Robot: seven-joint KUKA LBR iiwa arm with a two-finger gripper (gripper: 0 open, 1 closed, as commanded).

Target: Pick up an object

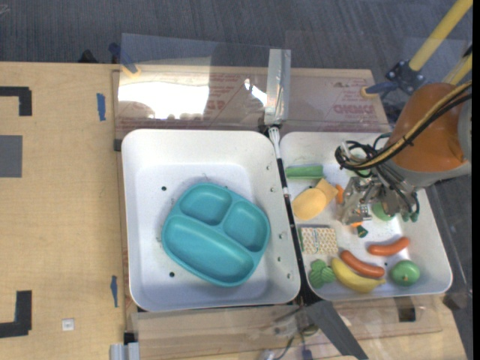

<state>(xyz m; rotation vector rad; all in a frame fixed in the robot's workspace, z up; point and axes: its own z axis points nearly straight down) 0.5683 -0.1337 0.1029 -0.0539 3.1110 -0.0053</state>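
Toys lie scattered in the right bin (pixel 439 257), any of which could be the object to pick. A green stick (pixel 304 171) rests near the bin's far left corner, and just below it sits a yellow lump (pixel 310 201) with a small orange piece at its right. A patterned square card (pixel 318 239) lies flat nearer the front. Along the front edge sit a green leafy piece (pixel 322 274), a banana (pixel 354 276) and a green ball (pixel 406 273). A red sausage (pixel 361 263) lies touching the banana's upper side, and a red-orange chili (pixel 388 247) lies just above the ball.

The jaws (pixel 358 210) hang low over the middle of this bin, just right of the yellow lump and above the chili. Cables and metal parts crowd them, so I cannot tell whether they are open or closed, or whether anything is caught between them. The arm (pixel 431 137) reaches in from the right, its orange band above the wrist.

The left bin (pixel 142 163) holds a teal divided plate (pixel 216 233), lying flat and slightly turned.
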